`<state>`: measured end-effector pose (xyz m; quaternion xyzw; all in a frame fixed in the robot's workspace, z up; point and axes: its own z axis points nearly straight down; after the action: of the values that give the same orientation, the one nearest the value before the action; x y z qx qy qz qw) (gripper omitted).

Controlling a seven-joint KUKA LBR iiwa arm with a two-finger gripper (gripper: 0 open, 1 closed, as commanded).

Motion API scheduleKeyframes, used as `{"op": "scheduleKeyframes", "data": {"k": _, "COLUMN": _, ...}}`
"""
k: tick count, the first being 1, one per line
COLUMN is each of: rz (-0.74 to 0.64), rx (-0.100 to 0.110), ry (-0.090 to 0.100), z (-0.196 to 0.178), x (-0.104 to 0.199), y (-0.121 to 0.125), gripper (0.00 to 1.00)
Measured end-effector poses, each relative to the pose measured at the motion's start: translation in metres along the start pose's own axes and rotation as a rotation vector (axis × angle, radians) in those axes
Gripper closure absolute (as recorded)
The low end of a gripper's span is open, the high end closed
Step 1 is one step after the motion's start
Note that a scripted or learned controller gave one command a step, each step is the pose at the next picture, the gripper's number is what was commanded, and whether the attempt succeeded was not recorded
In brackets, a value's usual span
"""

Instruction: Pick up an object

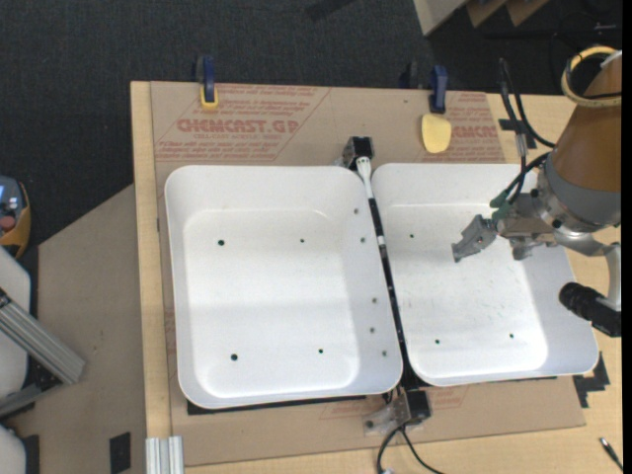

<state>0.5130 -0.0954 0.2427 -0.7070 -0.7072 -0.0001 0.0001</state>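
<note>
White plastic, two shallow bins side by side on a brown board: left bin (267, 284), right bin (474, 324). Gripper (477, 238) of the grey arm (583, 181) with orange band, hanging over the upper middle of the right bin, reaching in from the right; nothing seen between its fingers, and their spread cannot be told. One yellow object (435, 132) on the board just beyond the right bin's far rim, below a blue clamp (438, 87).

Two white bins (267, 191), perhaps two clamps (206, 72).
</note>
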Motion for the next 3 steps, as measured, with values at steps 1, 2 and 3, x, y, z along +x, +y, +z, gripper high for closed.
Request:
{"op": "scheduleKeyframes", "data": {"k": 1, "rz": 0.000, "rx": 0.002, "ry": 0.001, "z": 0.165, "x": 0.003, "y": 0.045, "gripper": 0.00}}
{"op": "scheduleKeyframes", "data": {"k": 2, "rz": -0.007, "rx": -0.016, "ry": -0.001, "z": 0.050, "x": 0.048, "y": 0.108, "gripper": 0.00}}
{"op": "scheduleKeyframes", "data": {"k": 3, "rz": -0.001, "rx": -0.004, "ry": -0.001, "z": 0.047, "x": 0.045, "y": 0.104, "gripper": 1.00}}
